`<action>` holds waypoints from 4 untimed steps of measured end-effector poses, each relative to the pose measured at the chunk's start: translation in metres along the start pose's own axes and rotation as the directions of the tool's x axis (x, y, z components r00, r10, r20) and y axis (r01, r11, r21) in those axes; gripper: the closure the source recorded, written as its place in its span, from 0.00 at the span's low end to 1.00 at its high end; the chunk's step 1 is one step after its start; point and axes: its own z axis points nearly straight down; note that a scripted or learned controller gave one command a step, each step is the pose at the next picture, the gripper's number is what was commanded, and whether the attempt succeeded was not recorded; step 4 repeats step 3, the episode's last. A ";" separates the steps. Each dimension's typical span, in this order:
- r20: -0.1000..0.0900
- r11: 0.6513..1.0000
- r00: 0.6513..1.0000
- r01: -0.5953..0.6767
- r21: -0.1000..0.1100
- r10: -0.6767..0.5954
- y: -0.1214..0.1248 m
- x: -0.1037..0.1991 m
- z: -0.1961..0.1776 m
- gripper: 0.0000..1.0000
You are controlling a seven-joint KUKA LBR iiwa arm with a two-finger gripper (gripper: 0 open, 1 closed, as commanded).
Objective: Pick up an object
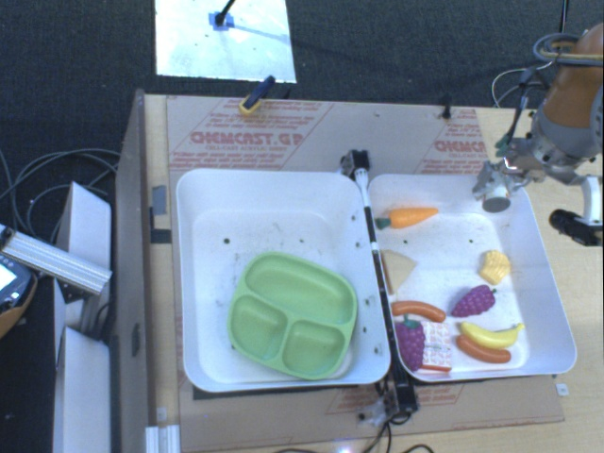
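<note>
Pincer (493, 192) hangs at right bin (538, 253) far right corner – cannot tell its state. Nearest pickable: carrot (411, 217), at bin's far edge toward divider, long axis running along that edge – corn (494, 266) lies nearer front, by right wall

The board (311, 125) that lies on the table under the two bins carries red printed words. At its far left part one can read "CHEMCAST GP" in large red letters, with a line of smaller red print above and below it that is too small to read. At the far right corner the same red print stands slanted, partly hidden, and only some letters can be made out.
</note>
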 end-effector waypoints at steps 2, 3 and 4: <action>-0.003 1.000 1.000 0.000 0.003 0.000 -0.050 0.068 -0.067 1.00; -0.003 1.000 1.000 0.000 0.005 0.000 -0.056 0.125 -0.051 1.00; -0.003 1.000 1.000 0.000 0.005 0.000 -0.056 0.125 -0.051 1.00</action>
